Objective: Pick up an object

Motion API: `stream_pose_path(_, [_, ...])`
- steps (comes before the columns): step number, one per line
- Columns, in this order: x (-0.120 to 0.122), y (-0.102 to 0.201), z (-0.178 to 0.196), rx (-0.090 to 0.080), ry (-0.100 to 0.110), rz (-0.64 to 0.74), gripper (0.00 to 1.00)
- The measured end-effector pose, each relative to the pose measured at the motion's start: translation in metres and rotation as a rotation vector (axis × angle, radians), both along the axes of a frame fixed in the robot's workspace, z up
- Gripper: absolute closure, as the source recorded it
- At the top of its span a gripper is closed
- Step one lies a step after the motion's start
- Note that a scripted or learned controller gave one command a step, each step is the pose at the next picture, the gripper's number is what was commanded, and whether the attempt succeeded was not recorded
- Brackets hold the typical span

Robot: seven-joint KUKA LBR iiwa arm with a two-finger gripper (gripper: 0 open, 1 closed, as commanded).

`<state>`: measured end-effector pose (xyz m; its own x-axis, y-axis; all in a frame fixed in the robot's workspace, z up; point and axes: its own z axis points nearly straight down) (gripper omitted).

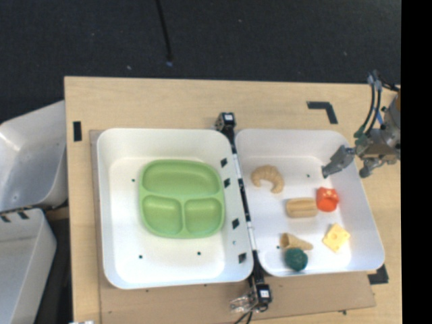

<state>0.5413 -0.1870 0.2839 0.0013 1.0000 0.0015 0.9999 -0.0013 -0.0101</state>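
Camera view: wood bench (pixel 169 103) w/ two white bins (pixel 115 201), dark floor (pixel 202 25) behind; gripper (pixel 351 162) spread open, nothing held

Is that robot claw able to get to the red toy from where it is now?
Probably yes. The gripper hovers by the right bin's far edge, and the red toy lies just below it, nothing between.

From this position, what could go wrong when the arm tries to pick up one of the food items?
1. The red item lies right beside the tan roll, so the tool, now above the right bin's far edge, might push one while reaching for the other.
2. The dark green ball looks round and may roll away.
3. The yellow cheese piece sits near the bin wall, leaving little room.
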Motion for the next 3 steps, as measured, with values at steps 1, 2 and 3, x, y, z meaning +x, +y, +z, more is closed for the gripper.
stream_pose_path(1, [0.002, 0.000, 0.006, -0.003, -0.011, 0.003, 0.00])
stream_pose_path(2, [-0.004, 0.002, -0.038, -0.003, -0.008, 0.001, 0.00])
stream_pose_path(3, [-0.001, 0.008, -0.084, -0.003, -0.008, -0.002, 0.00])
